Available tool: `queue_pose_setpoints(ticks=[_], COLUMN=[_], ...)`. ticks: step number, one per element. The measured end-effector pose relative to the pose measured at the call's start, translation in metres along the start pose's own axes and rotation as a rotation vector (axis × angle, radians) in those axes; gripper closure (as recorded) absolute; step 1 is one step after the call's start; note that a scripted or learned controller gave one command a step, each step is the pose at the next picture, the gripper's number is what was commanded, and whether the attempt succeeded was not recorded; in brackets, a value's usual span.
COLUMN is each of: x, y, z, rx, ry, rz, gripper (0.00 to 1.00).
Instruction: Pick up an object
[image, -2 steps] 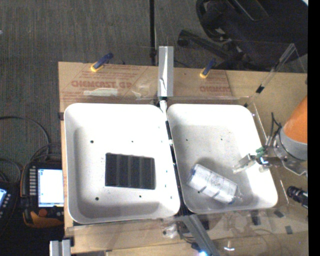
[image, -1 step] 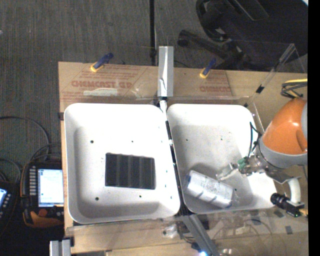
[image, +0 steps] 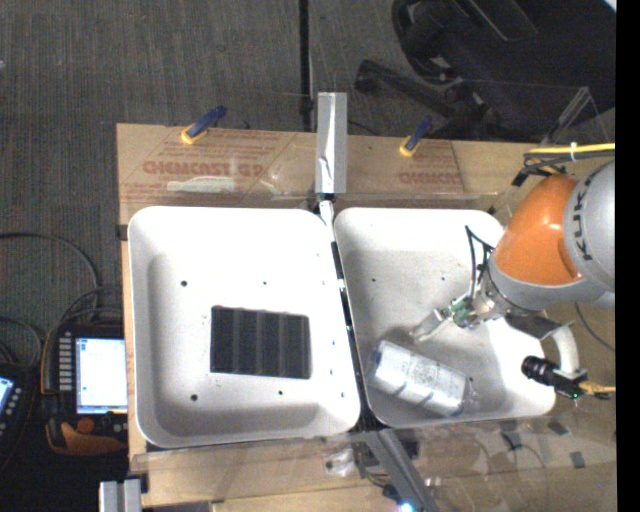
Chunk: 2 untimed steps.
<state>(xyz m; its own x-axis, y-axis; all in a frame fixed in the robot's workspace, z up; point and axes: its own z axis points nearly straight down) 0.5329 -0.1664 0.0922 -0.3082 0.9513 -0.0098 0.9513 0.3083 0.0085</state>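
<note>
Two shallow white bins sit side by side on a brown board bench (image: 250, 165), with dark carpet beyond it and the base of an office chair (image: 440, 60) at the top of the view. Two clamps — one blue and yellow (image: 203, 123), one similar (image: 416, 138) — grip the far edge of the board, and a grey upright post (image: 331, 145) stands where the bins meet. A handheld screen (image: 95, 375) lies on the floor to the left.

The left bin (image: 160, 260) holds a dark ribbed rectangular block (image: 260, 342), lying flat near its middle with bare white floor all round it. In the right bin (image: 400, 250), a silvery, crumpled can-like object (image: 418, 378) lies on its side near the front edge, close to the wall shared with the left bin. The far half of that bin is bare.

The arm reaches in from the right, its orange band (image: 535, 245) over the bin's right rim. The gripper (image: 445, 320) is low in the bin, just behind the can — how far its jaws stand apart I cannot tell, and nothing is seen between them.
</note>
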Motion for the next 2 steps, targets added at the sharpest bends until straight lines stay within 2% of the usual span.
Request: queue_pose_setpoints(ticks=[1, 2], x=[0.002, 0.052], y=[-0.033, -0.022], z=[-0.025, -0.001], rx=[0.008, -0.005], ry=[0.008, -0.001], rz=[-0.084, -0.001], gripper=[0.0, 0.0])
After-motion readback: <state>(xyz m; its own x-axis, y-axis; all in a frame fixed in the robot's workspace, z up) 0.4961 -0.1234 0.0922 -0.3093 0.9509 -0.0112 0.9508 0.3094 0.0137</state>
